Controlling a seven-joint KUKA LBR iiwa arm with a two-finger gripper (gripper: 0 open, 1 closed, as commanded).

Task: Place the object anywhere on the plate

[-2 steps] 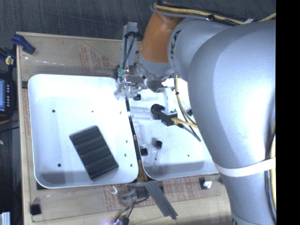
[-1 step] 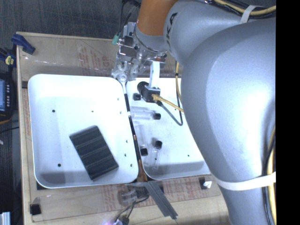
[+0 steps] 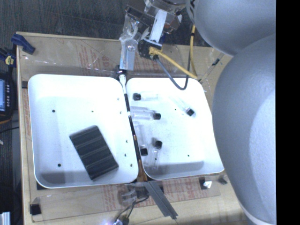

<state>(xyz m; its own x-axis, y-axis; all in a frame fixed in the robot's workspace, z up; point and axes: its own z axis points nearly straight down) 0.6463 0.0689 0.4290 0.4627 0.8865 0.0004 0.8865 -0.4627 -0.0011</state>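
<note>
The gripper (image 3: pixel 125 60) hangs above the far rim between the bins, finger state impossible to tell. Picking seems pending: descend onto a clear vial (image 3: pixel 144 113), then carry it left to the dark ridged plate (image 3: pixel 93 152).

Your arm (image 3: pixel 243 102): large smooth grey rounded housings. Wrist head (image 3: pixel 154 13): metal brackets, white block, small green part at top. Yellow cable (image 3: pixel 176 65) and dark cable (image 3: pixel 171 78) loop from connector beneath wrist. Translucent jaws.

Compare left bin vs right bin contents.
The left bin holds one dark ribbed rectangular plate, lying flat and askew. The right bin holds several small clear vials with black caps, scattered on their sides. Both bins are shallow, white and touch edge to edge.
</note>
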